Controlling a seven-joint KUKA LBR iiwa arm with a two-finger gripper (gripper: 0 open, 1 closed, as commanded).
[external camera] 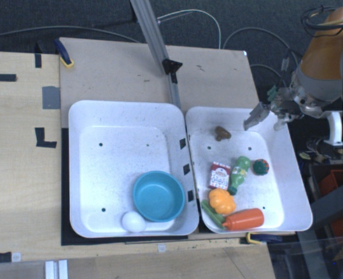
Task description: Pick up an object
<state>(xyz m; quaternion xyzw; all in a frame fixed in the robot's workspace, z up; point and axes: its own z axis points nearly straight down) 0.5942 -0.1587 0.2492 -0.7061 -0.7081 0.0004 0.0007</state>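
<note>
1. The gripper (pixel 258 118) hangs over the far right part of the right bin (pixel 288 173); whether its fingers are spread or pressed together cannot be told, and nothing shows between them.
2. A small brown object (pixel 222 133) lies just left of the gripper.
3. Nearer in that bin lie a red box (pixel 220 176), a green bottle (pixel 238 174), a green-red ball (pixel 260 167), an orange pepper (pixel 221 201) and a red-orange carrot (pixel 243 218).
4. The left bin (pixel 96 156) holds a blue bowl (pixel 157 195) and a white ball (pixel 133 221).
</note>
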